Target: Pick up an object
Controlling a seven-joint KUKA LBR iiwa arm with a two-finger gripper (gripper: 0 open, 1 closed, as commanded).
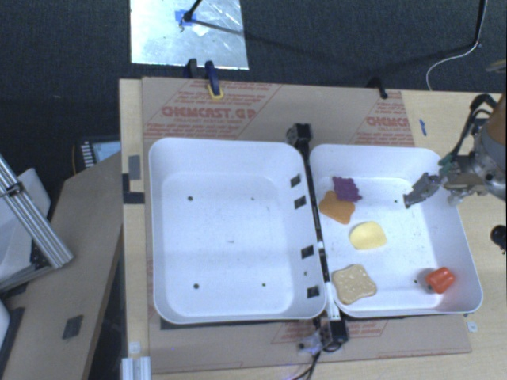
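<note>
Jaws of the dark two-finger gripper (418, 190) hang over the right white bin (451, 248) near its far right edge, and whether they are spread or pressed together cannot be told at this size; nothing is seen between them. Behind the gripper, the grey wrist (483, 172) reaches in from the right.

Five candidate objects lie on the right bin's floor. Closest to the gripper are the purple knobbly toy (345, 188), near the far left of the floor, and the orange flat wedge (337, 208), touching it on the near side. A pale yellow rounded piece (367, 235) sits at mid-floor, apart from the others. At the near left corner lies a tan slice of toy bread (353, 283), close to the dividing wall; near the near right corner sits a small red-orange rounded object (440, 279).

For a clean pick, the yellow piece looks the best target: it stands free on all sides, so the descent can centre over it. The purple and orange pair touch, so a closing grip may take both or push one aside. The bread and the red-orange object lie near walls that could block one side of the grip.

Beside it, the left white bin (170, 212) rests on the cardboard sheet (261, 105), with a black clip (301, 133) at the far end of the seam.
</note>
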